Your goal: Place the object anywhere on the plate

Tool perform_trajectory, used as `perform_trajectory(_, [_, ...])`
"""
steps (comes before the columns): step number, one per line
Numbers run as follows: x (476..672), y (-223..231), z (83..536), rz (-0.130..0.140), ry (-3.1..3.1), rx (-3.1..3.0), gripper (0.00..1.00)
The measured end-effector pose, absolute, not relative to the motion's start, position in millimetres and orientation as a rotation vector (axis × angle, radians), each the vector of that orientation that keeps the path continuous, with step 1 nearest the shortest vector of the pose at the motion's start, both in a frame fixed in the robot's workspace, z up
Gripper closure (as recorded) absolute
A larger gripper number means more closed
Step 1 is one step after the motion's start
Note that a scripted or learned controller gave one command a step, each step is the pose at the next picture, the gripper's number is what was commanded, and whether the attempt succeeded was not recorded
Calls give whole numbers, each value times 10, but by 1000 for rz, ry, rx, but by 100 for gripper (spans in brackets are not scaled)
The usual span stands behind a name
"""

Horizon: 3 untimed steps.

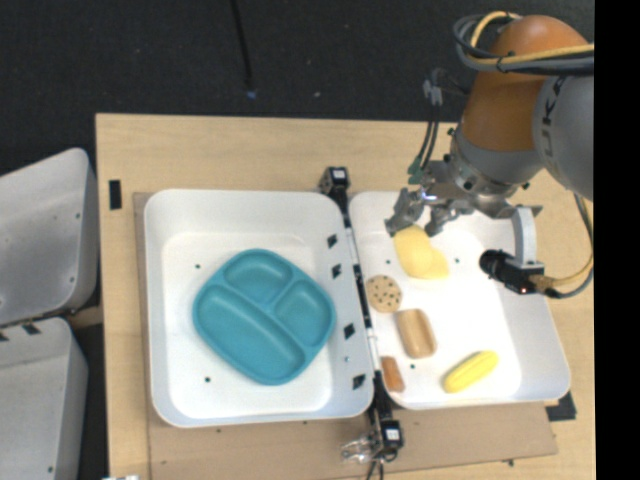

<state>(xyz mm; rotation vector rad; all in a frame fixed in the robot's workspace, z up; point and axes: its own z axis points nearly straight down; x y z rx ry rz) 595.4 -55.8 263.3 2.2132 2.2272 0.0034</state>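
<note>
Pale yellow lump (pixel 420 254) sits well right of the teal plate (pixel 263 314), the hand (pixel 428 214) right above it, can't tell its grip, so it's the pickup step, then a carry left.

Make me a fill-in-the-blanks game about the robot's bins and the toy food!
1. The blue plate lies in the ____ bin.
2. The corn cob is coloured ____.
3. The round cookie lies in the ____ bin.
4. The gripper hovers just above the pale yellow ____.

Missing words: left; yellow; right; lemon
</note>
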Motion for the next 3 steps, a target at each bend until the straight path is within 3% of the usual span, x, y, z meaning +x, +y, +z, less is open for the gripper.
perform_trajectory(2, [6254, 411, 2722, 4, 2227, 2214, 100])
perform_trajectory(3, [6465, 943, 2562, 2, 2227, 2214, 100])
